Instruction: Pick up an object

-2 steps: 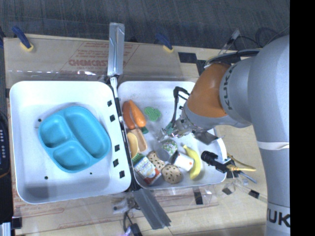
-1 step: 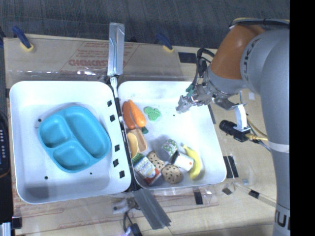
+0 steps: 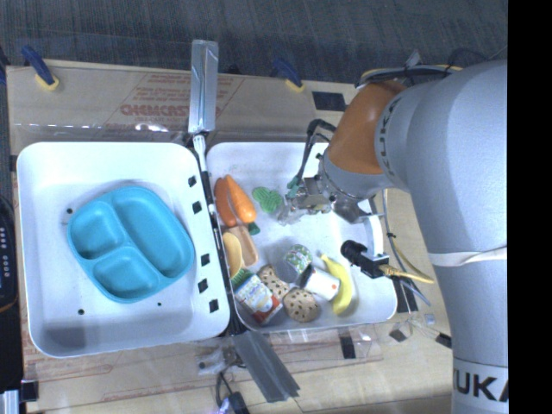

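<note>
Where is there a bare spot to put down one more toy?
The left bin has bare floor all around the blue tray, widest along its near edge. In the right bin, the top strip above the carrot is free. Its near half is crowded: banana, cookies and small packets.

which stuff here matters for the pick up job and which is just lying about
Belongs to the job:
- tool, low in the right bin
- pickable items there: carrot, green piece, banana, cookie

Just lying about:
- blue divided plate in the left bin
- blue clamps on the bench's edge
</note>
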